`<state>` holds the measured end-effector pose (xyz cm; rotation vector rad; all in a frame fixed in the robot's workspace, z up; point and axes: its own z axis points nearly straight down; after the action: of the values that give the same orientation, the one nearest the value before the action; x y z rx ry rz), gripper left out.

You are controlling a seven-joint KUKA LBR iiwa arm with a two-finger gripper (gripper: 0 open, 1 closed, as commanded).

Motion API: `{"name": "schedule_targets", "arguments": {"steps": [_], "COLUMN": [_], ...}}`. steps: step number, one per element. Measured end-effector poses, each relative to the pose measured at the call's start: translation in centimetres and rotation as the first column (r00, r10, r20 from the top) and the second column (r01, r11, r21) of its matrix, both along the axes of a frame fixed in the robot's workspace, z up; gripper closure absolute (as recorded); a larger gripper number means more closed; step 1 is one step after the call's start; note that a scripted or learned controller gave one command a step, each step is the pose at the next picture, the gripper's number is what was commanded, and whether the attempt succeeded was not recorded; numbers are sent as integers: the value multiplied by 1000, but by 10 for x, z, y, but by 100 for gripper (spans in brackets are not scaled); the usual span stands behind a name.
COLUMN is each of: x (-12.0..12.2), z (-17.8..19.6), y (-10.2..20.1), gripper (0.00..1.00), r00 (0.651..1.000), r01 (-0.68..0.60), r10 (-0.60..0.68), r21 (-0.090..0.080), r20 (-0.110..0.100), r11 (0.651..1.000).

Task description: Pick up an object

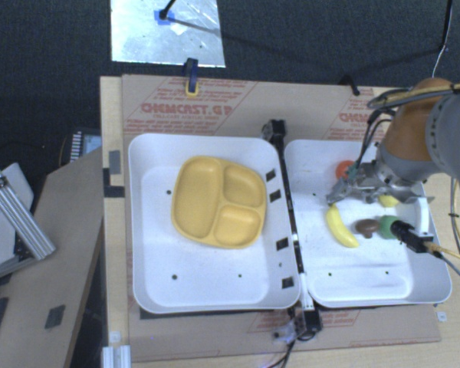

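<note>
the gripper (345, 192) dips into the right bin (368, 282) above the toy banana (341, 227), positioned to grasp; its grip state cannot be told.

The bench (215, 98) is topped with a brown board printed in red lettering. Two shallow white bins sit on it side by side — the left bin (149, 228) and the right bin (368, 278) — touching along a black hinge strip. A yellow-and-blue clamp (192, 77) grips the board's far edge.
</note>
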<state>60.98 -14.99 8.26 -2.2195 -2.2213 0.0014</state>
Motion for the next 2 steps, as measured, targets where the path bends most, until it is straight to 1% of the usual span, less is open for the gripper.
{"name": "schedule_targets", "arguments": {"steps": [1,2], "x": [2,-3], "z": [13,75], "y": [-1,1], "gripper": [100,100], "r00": [1000,1000], "r01": [1,0], "r10": [-1,0], "r21": [-2,-2], "r20": [6,9], "r11": [1000,1000]}}
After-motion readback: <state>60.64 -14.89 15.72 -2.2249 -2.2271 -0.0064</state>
